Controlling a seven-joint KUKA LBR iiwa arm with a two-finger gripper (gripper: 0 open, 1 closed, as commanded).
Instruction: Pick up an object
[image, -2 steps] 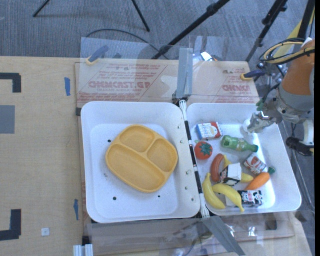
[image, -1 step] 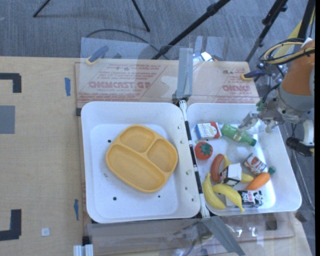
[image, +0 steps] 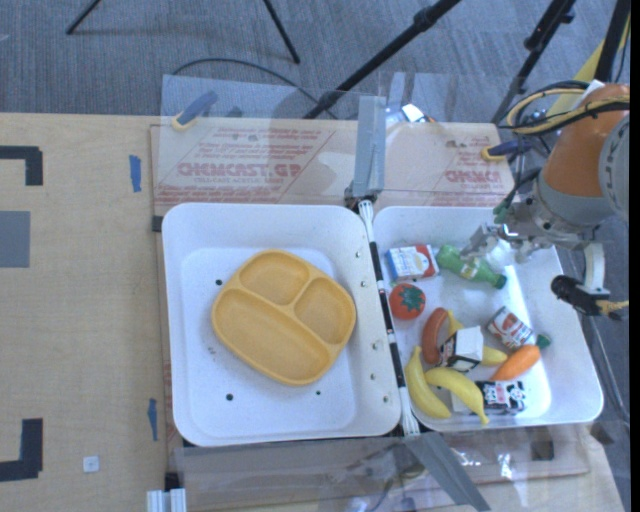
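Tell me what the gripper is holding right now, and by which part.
Cannot be told. The gripper sits low over the green bottle in the right bin, but no grasp is visible.

Yellow divided plate (image: 283, 316), red tomato (image: 407, 301), green bottle (image: 470, 266), yellow bananas (image: 432, 389), orange carrot (image: 516, 363), white bins (image: 190, 330)

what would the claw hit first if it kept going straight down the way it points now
Probably the green bottle: the claw hangs right above its cap end in the right bin. Depth is hard to judge from this slanted view, so it might just miss and meet the bin floor.
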